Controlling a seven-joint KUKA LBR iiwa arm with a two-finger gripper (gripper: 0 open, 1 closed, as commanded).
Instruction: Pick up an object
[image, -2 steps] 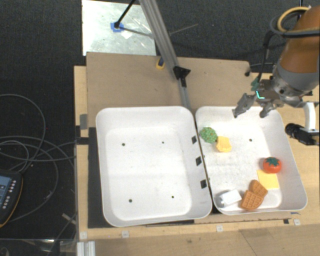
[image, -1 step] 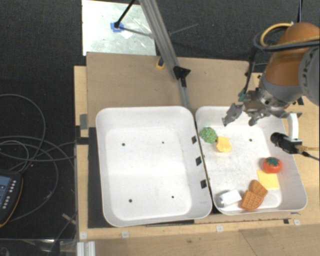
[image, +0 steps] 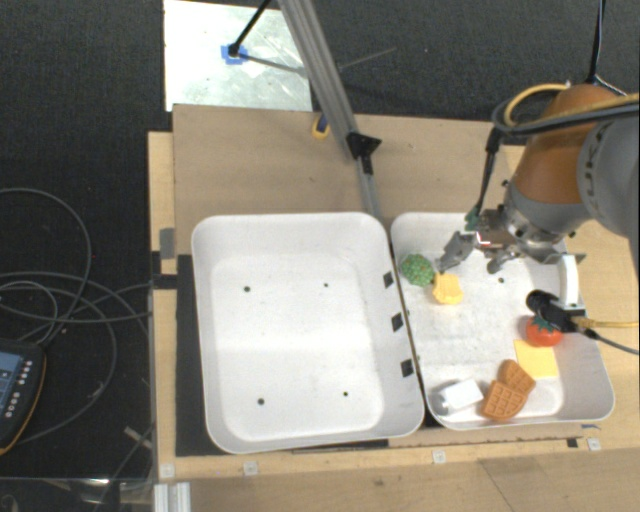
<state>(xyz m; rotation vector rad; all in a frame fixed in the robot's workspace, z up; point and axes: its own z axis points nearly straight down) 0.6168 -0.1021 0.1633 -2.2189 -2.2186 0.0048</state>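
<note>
Counter: a tan board carrying two shallow white bins side by side. The left bin shows bare white floor with a few small dark dots. The right bin carries all the loose items.

Arm: the grey arm with its orange band enters from the right and hangs over the far part of the right bin. The pincer is spread, its two fingers angled apart, one toward the left and one toward the right, with nothing between them. It sits above the bin floor, just right of the green item.

Items in the right bin:
- A green broccoli-like piece lies near the bin's left wall, far half, just beside the left finger; contact cannot be confirmed.
- A yellow block lies just near of the broccoli-like piece, close to it and below the pincer in the view.
- A red tomato-like piece lies by the right wall, with a black part of the arm's fittings overlapping its top.
- A yellow flat slab sits just near of the tomato-like piece.
- An orange waffle-patterned piece lies at the near edge, touching the slab's corner.
- A white block lies just left of the waffle-patterned piece, near the bin's near left corner.
</note>
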